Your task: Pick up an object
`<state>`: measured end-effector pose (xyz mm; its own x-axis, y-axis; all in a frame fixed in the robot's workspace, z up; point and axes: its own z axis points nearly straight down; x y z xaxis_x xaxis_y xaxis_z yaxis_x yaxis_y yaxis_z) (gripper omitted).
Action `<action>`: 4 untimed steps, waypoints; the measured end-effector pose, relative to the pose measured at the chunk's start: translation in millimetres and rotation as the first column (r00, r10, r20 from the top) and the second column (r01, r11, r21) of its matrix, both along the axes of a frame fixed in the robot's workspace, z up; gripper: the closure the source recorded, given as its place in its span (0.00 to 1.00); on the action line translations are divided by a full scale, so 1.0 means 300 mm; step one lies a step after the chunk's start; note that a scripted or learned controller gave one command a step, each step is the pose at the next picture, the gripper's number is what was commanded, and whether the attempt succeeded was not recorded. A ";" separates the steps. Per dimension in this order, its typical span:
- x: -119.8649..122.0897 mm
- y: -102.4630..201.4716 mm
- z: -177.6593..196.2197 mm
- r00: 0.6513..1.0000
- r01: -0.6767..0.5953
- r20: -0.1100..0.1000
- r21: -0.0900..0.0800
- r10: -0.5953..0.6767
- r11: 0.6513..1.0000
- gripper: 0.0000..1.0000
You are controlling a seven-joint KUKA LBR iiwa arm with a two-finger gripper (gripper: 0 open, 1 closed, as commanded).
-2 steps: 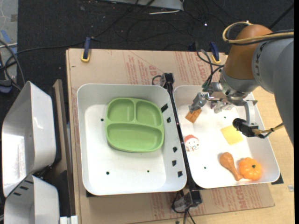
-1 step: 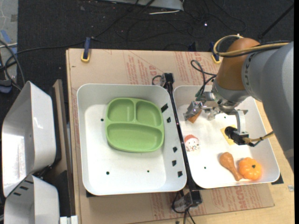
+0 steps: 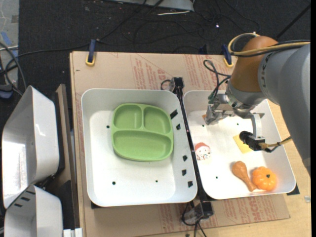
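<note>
In the right bin (image 3: pixel 284 174) you have four small things to choose from. Nearest the front right corner sits a pumpkin (image 3: pixel 264 178), bright orange, round and ribbed, with a short stem on top. Touching it on the left lies a drumstick (image 3: pixel 243 173), tan brown, its fat end towards the back and its thin end pointing at the pumpkin. Further back, a flat yellow square (image 3: pixel 241 142) lies on the white floor, partly covered by a black part of the gripper. Over by the bin's left wall you see a small white and red piece (image 3: pixel 202 152) with a pinkish top; its shape is too small to make out.

The gripper (image 3: pixel 216 115) hangs over the back half of this bin, well apart from the pumpkin and the drumstick, and nothing shows between its fingers. You cannot tell from here whether the jaws stand wide or narrow. Above it the arm (image 3: pixel 276 70) comes in from the right, grey with an orange band.

In the left bin (image 3: pixel 98 181) lies a green plate (image 3: pixel 142 132) with three compartments, towards the back
</note>
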<state>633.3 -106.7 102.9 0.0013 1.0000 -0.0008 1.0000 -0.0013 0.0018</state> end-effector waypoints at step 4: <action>0.041 0.146 0.478 1.000 -0.009 0.000 0.002 0.009 1.000 1.00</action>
<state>645.6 -63.0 246.2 -0.0079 1.0000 0.0010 1.0000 0.0079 0.0021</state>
